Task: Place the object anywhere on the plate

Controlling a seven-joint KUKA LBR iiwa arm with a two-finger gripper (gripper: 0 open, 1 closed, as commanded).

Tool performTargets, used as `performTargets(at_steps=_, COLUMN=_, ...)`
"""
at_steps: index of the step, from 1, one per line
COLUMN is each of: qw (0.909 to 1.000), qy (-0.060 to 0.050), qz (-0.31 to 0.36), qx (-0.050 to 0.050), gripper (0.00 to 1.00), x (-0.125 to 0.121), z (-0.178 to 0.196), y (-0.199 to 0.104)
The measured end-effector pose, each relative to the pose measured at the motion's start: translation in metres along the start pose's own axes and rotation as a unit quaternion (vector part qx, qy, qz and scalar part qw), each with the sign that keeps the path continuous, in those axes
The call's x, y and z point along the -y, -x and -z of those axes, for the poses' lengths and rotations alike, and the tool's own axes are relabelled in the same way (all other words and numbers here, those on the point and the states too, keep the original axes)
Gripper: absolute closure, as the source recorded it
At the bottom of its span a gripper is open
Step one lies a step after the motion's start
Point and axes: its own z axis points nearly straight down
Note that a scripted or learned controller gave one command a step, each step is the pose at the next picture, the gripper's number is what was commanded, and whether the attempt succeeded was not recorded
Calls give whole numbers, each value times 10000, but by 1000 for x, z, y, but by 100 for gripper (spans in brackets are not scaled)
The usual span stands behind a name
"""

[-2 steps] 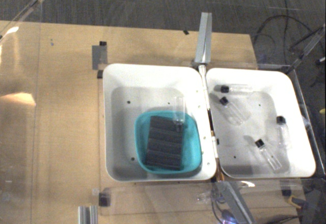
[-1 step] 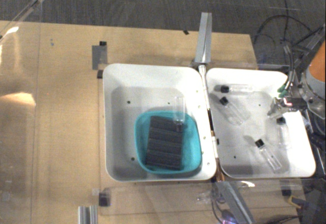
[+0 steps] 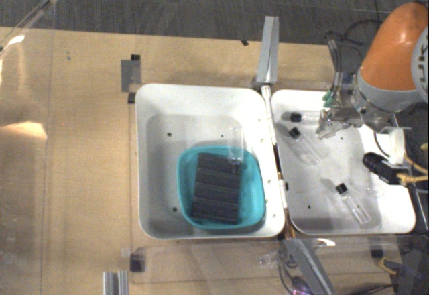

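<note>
A teal square plate [image 3: 253,183] lies in the left bin [image 3: 155,153]. A dark ridged block [image 3: 216,188] rests on the plate. A clear vial [image 3: 234,143] sits at the plate's upper right edge, partly over the block's corner. My gripper [image 3: 326,126] hangs over the upper middle of the right bin [image 3: 395,216], below the orange-banded wrist. Just left of it lie two clear vials with black caps [image 3: 293,116] [image 3: 305,147]. A third clear vial [image 3: 352,204] lies toward the right bin's front.
A metal bar [image 3: 268,51] stands behind the seam between the bins. Cables and a black connector [image 3: 377,165] hang at the right bin's right side. Small black clamps [image 3: 136,261] sit on the wooden bench around the left bin.
</note>
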Motion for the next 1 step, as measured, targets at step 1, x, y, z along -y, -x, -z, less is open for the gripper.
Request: performTargets(at_steps=1, qw=9972, qy=28, qz=749, qx=12, gripper=100, x=-44, z=138, y=32)
